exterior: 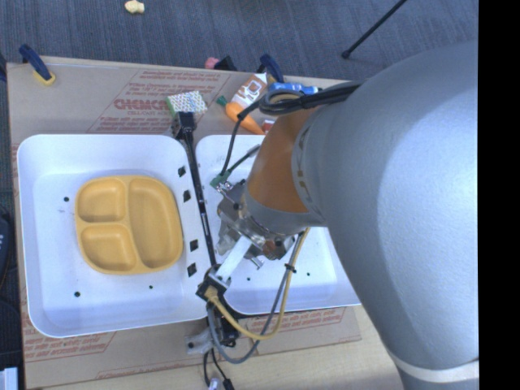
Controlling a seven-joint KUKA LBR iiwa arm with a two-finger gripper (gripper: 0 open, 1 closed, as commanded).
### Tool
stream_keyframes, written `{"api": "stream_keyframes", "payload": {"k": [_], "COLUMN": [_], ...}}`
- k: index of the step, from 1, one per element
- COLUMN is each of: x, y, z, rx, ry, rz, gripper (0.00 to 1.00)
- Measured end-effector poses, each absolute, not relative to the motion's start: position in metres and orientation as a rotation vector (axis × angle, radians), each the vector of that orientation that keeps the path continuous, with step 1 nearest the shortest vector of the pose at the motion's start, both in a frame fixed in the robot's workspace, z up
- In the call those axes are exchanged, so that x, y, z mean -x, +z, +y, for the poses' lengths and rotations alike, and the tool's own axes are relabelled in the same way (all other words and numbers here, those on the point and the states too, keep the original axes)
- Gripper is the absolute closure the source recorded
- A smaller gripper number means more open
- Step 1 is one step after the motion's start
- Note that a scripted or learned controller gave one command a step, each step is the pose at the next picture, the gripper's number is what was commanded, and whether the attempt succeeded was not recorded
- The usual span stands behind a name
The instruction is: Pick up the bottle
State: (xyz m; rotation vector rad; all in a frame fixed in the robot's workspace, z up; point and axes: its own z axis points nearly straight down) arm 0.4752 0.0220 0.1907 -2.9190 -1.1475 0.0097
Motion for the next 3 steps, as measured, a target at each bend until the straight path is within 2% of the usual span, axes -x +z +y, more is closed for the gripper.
{"api": "stream_keyframes", "payload": {"k": [1,2,3], "x": [-0.476,-0.475,-0.475], "y": [0.275,0.234,0.218], "z": [-0.004,0.025,0.046], "rx": [2.94,3.066,3.108], "ry": [0.005,0.012,0.015], "rz": [-1.097,-0.663,-0.415], "gripper": [1.0,1.0,1.0]}}
